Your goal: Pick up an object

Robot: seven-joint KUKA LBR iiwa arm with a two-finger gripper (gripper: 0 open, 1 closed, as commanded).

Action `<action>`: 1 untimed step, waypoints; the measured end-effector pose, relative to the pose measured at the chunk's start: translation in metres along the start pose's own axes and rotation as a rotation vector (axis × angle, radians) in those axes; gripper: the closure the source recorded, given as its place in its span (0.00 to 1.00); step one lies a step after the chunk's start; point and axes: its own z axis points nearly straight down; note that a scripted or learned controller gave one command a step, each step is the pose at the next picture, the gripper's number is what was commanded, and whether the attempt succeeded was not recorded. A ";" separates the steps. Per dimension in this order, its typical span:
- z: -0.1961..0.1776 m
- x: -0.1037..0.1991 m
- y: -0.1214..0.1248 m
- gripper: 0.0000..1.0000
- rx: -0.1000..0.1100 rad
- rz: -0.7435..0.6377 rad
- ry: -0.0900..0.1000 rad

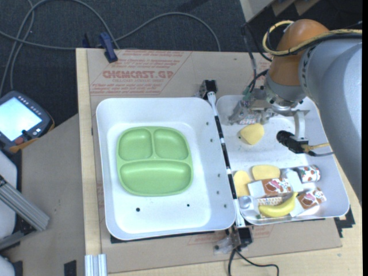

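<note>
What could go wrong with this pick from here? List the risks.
1. The gripper sits beside the lone yellow piece, near the right bin's far wall; a close could nudge the rounded piece away.
2. The other items are packed tight at the near end, so a grab there might catch two or slip between them.

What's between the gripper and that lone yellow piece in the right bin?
Nothing visible. The gripper sits at the far end of the right bin, just above-left of the yellow piece, with bare bin floor around it. The other toy foods are piled at the near end.
</note>
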 end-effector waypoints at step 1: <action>0.000 0.000 -0.016 0.00 0.004 0.001 0.001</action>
